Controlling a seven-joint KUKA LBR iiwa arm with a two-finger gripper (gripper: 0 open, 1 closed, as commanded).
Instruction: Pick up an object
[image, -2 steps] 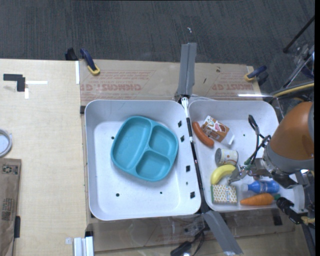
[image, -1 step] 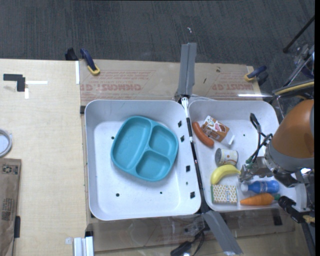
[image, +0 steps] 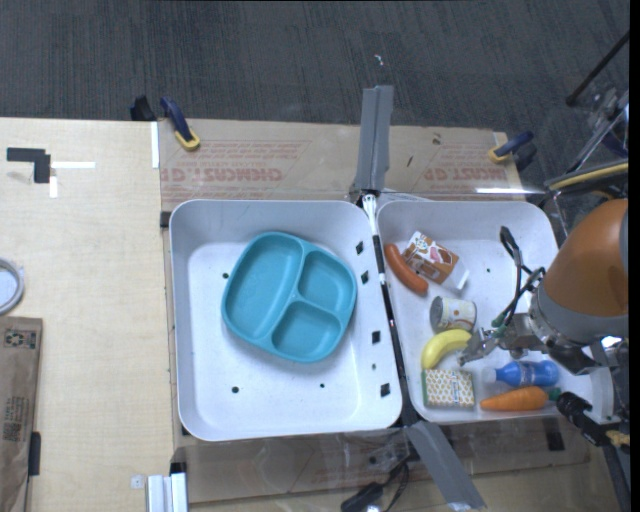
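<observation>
Camera view: the claw (image: 482, 345) is hanging low in the right bin (image: 540, 222), just beside the banana (image: 443, 347), likely lining up a pick. Whether it is gripping anything cannot be told. The blue plate (image: 289, 296) is lying alone in the left bin (image: 200, 330).

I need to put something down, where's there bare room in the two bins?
Left bin: bare floor all round the blue plate, widest along its near edge. Right bin: bare at the far right corner, beyond the carton. Crowded near the front, among banana, cracker, carrot, bottle and gripper.
</observation>
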